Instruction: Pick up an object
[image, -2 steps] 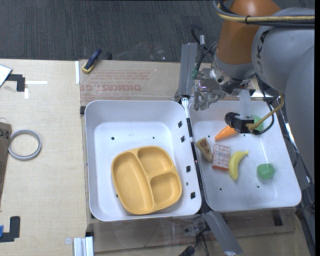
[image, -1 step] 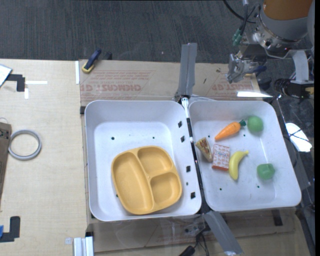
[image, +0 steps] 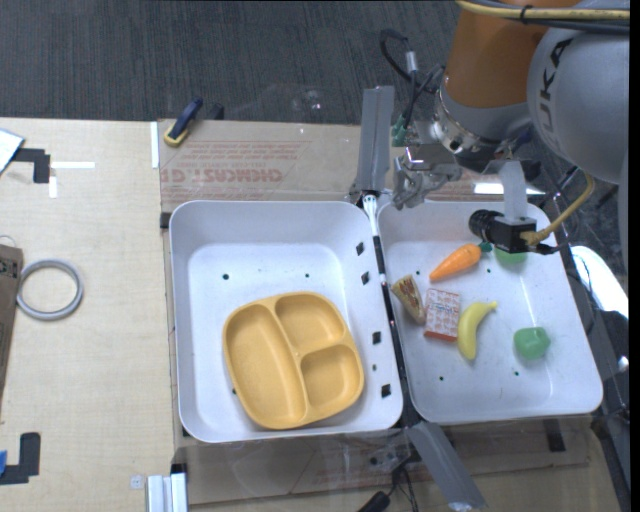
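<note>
Tray (image: 292, 358): a yellow divided plate is seen nearest the camera, alone in the left bin (image: 200, 300).
Targets: in the right bin (image: 560, 390), a banana (image: 474, 327) and green block (image: 531, 343) lie nearer than the carrot (image: 455, 262), with a snack packet (image: 442, 312) just left of the banana.
Gripper (image: 412, 190): hung above the right bin's far left corner, nothing held; jaw spread cannot be told.
Advice: one isolated item, such as the carrot, is best chosen, centred over, then descended upon squarely.

The arm (image: 540, 70) is seen entering from the upper right, grey with an orange band above the wrist. The gripper (image: 412, 190) is held below and left of the wrist, pointed downward, nothing seen between its fingers.
</note>
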